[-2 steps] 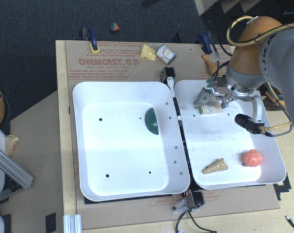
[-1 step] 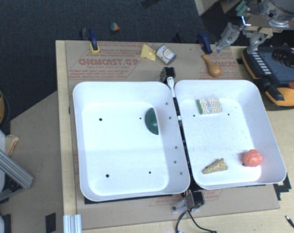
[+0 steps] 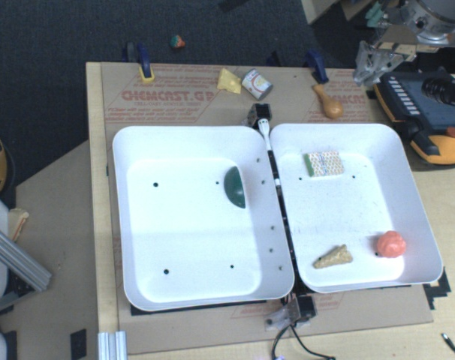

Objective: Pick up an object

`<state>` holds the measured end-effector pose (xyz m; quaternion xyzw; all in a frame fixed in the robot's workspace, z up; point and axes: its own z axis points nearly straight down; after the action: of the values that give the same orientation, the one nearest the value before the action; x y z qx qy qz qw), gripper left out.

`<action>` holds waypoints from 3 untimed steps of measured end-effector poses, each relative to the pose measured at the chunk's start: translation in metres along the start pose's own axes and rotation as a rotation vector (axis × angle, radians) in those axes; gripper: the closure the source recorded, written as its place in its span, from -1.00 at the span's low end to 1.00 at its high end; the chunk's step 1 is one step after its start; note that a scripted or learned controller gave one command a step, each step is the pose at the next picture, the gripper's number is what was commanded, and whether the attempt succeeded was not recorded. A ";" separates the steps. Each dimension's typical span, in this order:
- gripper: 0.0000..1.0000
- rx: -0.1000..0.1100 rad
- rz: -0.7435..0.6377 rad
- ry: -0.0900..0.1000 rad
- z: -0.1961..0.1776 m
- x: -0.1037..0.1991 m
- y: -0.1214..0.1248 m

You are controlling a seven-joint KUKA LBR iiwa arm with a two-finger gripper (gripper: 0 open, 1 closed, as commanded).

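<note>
The gripper (image 3: 372, 64), partly cut off at the upper right and not holding anything, its open-or-closed state indeterminable, hangs beyond the right bin (image 3: 408, 201), which holds below it a patterned pad (image 3: 323, 163), tan wedge (image 3: 333, 257) and red ball (image 3: 391, 244).

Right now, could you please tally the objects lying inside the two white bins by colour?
Dark green: 1, the dark green piece in the left bin.
Pale patterned: 1, the patterned block in the right bin.
Tan: 1, the tan wedge in the right bin.
Red-orange: 1, the red-orange ball in the right bin.
Total: 4
</note>
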<state>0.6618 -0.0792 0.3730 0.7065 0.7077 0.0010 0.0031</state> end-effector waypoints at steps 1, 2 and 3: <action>1.00 0.012 -0.003 0.005 0.059 0.054 0.004; 1.00 0.009 -0.002 0.004 0.060 0.084 0.004; 1.00 0.009 -0.002 0.004 0.065 0.115 -0.004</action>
<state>0.6583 0.0356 0.3078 0.7058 0.7084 -0.0008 -0.0014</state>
